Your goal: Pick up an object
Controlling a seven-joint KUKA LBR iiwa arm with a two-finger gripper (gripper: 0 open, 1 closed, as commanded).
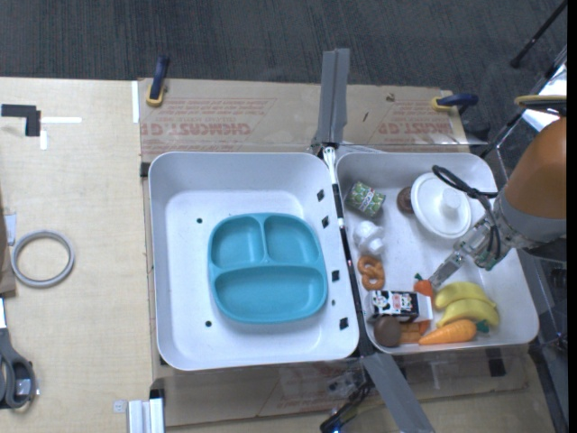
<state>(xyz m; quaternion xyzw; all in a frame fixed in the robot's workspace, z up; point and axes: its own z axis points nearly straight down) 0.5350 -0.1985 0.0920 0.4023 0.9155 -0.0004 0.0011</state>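
Currently | gripper [431,281] is hovering low in the right bin [517,332] | fingers: cannot tell | bananas [467,302] are lying just right and nearer, long axis running left-right, beside the carrot [447,333]

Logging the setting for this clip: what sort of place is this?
Likely a robot lab bench, not a kitchen: two white bins clamped over cardboard, toy food like the bananas, and the arm reaching in.

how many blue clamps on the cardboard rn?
2. One clamp sits at the cardboard's back left corner, above the left bin. The other clamp is at the back right corner, above the right bin. Others may be hidden.
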